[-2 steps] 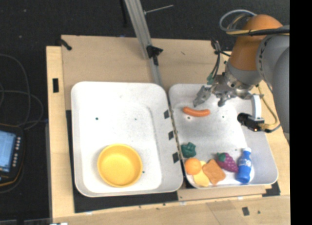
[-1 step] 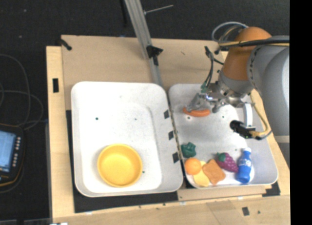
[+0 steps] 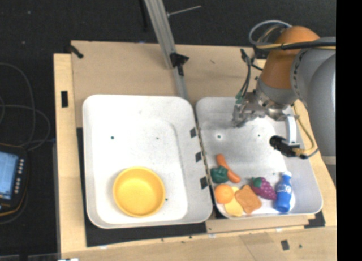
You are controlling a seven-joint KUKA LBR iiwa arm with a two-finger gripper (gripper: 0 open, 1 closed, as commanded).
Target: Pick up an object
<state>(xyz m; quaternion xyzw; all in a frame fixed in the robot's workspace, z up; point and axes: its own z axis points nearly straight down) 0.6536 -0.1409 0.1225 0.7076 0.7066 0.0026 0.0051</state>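
Note:
The right bin [image 3: 226,119] holds a cluster of toy foods along its near edge: an orange carrot [image 3: 226,168], a dark green vegetable [image 3: 219,174], an orange fruit [image 3: 224,193], a brown slice of bread [image 3: 248,199], purple grapes [image 3: 263,187] and a blue bottle [image 3: 284,191]. My gripper [image 3: 242,112] hangs over the far part of the right bin, well apart from the cluster. Nothing shows between its fingers.
The left bin [image 3: 136,124] holds a yellow bowl [image 3: 138,191] near its front. A grey metal post [image 3: 161,22] slants up from the bench behind the bins. The arm's orange band [image 3: 285,56] sits at the right, above the right bin's far corner.

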